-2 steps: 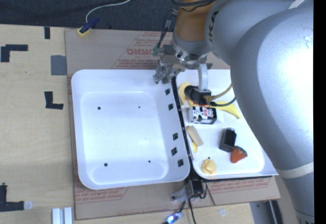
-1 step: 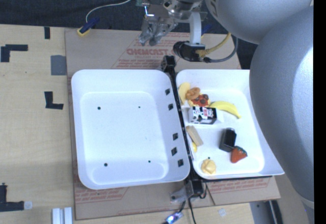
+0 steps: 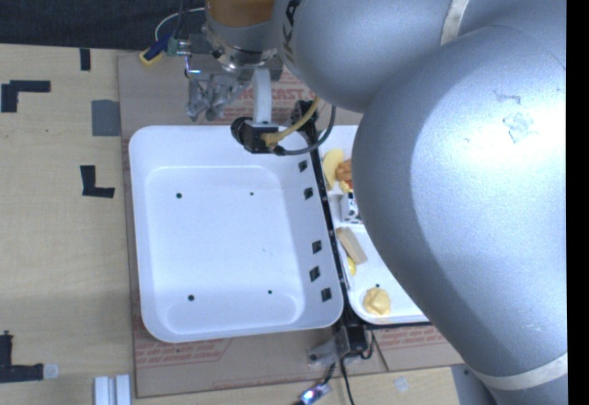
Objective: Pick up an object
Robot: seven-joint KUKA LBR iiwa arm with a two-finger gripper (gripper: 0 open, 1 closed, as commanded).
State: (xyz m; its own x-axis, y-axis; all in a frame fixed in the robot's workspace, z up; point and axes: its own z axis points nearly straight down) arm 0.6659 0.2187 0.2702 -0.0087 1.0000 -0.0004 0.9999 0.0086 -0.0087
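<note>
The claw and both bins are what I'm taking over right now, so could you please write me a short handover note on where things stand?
Claw: hanging past the far rim of the left bin, over the cardboard. Nothing shows between its fingers; whether they are open or shut cannot be told from the camera view.
Things: several small yellowish objects lie along the visible strip of the right bin; the arm covers the rest of that bin.
Done: no object picked up yet.
Left: bring the claw over the right bin, go down on one object, close and lift.
</note>
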